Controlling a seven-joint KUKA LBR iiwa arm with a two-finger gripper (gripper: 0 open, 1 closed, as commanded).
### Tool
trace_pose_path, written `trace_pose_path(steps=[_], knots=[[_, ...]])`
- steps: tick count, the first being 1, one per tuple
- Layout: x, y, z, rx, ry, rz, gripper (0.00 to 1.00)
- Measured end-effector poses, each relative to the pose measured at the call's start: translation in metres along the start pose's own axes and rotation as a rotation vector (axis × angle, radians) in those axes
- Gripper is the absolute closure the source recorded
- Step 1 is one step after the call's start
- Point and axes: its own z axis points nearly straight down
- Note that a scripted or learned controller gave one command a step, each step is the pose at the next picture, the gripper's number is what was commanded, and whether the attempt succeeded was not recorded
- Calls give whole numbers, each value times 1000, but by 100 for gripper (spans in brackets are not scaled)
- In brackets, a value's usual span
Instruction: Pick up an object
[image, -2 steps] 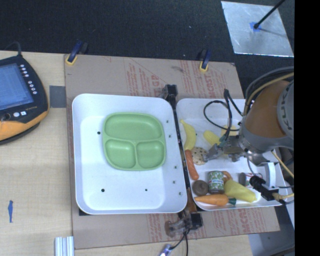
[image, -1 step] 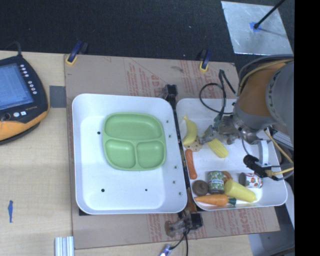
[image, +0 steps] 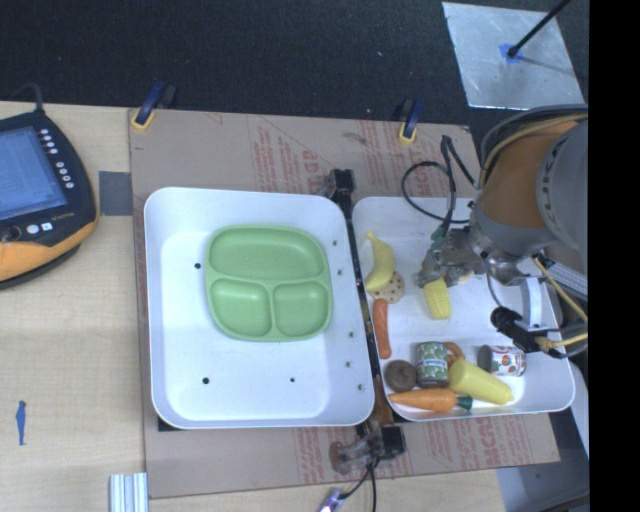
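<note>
Hovering in the right bin (image: 560, 400), the tool (image: 443, 268) sits just above a corn cob (image: 437, 298), its grip hard to judge. Banana (image: 380, 262), carrot (image: 424, 401), can (image: 432, 363) and yellow pepper (image: 482, 384) crowd around. A green plate (image: 268, 282) fills the left bin (image: 170, 300).

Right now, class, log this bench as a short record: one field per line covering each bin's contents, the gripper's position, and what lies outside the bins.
left white bin: green three-compartment plastic plate
right white bin: yellow toy banana, yellow corn cob, orange carrot, small green-labelled can, other toy foods
gripper: low over the right bin, just above the corn cob
grasp: cannot tell
bench, far left: orange-edged handheld screen pendant
</note>
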Motion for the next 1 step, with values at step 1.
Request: trace_pose_path(steps=[1], knots=[[71,-8,-110,-1,0,0,100]])
